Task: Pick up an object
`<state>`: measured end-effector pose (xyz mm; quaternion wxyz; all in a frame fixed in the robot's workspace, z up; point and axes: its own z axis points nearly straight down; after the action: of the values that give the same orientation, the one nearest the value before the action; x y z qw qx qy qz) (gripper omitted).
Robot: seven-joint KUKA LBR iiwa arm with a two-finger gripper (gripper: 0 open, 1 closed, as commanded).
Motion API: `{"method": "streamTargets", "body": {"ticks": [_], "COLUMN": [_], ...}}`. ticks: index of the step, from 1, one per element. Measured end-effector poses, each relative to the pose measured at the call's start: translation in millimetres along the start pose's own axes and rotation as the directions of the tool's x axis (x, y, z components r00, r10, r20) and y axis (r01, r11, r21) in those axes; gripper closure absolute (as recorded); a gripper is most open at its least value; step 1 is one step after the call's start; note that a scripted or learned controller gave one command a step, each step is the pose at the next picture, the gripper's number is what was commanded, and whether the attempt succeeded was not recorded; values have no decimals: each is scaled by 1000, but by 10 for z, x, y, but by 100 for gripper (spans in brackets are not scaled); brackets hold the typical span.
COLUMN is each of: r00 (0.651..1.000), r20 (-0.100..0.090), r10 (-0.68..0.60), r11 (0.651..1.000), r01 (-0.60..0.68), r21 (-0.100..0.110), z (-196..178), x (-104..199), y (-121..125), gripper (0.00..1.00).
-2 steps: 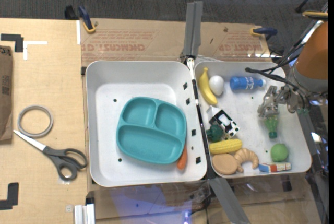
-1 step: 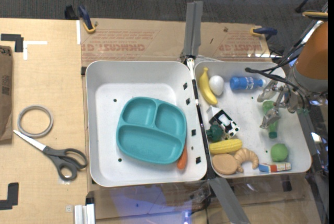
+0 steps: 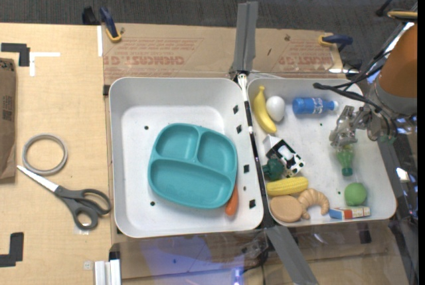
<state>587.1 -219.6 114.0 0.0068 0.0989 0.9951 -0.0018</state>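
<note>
The gripper (image 3: 344,133) hangs near the right bin's (image 3: 319,83) right edge, just above a small green bottle (image 3: 345,159), its opening impossible to tell, and a slanted descent could nudge this 1 rounded bottle aside.

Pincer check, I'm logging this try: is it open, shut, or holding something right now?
Pincer: cannot be told; it sits above the green bottle in the right bin.

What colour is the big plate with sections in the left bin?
Teal, plain in the camera view: the divided plate.
</note>
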Motion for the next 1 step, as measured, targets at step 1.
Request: {"method": "streamTargets", "body": {"ticks": [1], "r00": [994], "r20": [-7], "r10": [107], "r11": [994], "r01": [-107], "r21": [-1], "z": [-1326], "x": [-522], "y": [76], "gripper": [100]}}
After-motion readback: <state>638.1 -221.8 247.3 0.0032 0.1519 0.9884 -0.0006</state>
